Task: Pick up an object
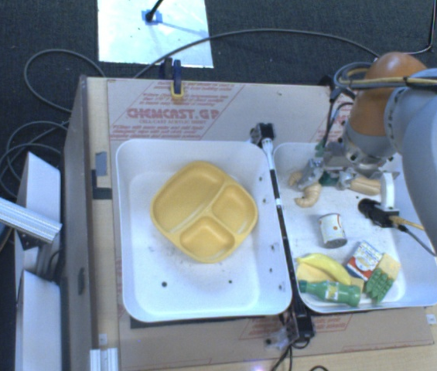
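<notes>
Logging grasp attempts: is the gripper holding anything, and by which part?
Cannot be told: the gripper sits low among items at the right bin's far end.

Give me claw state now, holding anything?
Claw: low in the right bin, above the tan toys. Open or closed: cannot be told.

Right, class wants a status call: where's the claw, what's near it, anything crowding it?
Claw low over right bin, far end. Tan pieces just beneath, none seen held. Small can nearby, apart.
</notes>
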Controlling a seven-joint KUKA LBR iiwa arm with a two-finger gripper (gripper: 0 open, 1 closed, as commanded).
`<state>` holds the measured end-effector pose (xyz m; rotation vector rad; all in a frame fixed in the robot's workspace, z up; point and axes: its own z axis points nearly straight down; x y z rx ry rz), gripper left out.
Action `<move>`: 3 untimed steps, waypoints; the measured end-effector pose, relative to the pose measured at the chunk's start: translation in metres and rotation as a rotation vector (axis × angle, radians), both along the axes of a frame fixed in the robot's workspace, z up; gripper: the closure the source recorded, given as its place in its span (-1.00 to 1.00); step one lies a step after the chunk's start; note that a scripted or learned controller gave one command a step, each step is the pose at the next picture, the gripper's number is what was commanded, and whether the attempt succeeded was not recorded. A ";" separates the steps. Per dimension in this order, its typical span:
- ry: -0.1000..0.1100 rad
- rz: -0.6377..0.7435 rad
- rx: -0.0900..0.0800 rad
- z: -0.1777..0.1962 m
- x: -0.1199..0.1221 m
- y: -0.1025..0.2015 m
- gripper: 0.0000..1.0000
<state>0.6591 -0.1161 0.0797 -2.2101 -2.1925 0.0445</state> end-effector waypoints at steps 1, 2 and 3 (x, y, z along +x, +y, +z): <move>-0.028 0.011 -0.005 0.004 0.007 0.026 -1.00; -0.033 0.014 -0.005 0.016 0.008 0.026 1.00; -0.045 0.013 0.000 0.106 -0.030 0.054 1.00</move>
